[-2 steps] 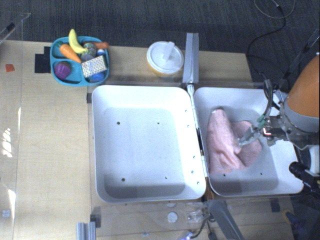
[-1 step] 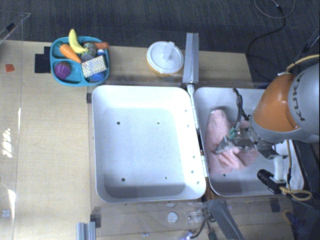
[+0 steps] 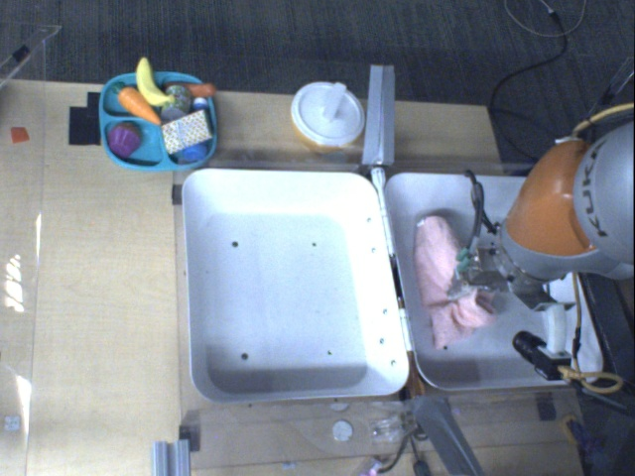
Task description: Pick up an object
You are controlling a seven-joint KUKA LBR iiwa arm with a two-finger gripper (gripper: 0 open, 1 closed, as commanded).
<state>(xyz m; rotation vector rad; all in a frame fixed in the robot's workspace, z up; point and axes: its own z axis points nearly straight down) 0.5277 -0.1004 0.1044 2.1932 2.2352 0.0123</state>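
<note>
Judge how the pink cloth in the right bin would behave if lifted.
The pink cloth lies rumpled and bunched, so it is probably floppy and would drape. It looks light. Pinched by the end effector, likely only a fold would rise first.

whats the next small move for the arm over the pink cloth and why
Probably lower the pincer a little further onto the pink cloth and close. It sits right at the cloth's right edge in the right bin, and nothing shows the cloth lifted or clearly gripped.

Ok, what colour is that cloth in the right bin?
Pale pink. The cloth lies crumpled in the right bin, clearest in the camera view.
</note>
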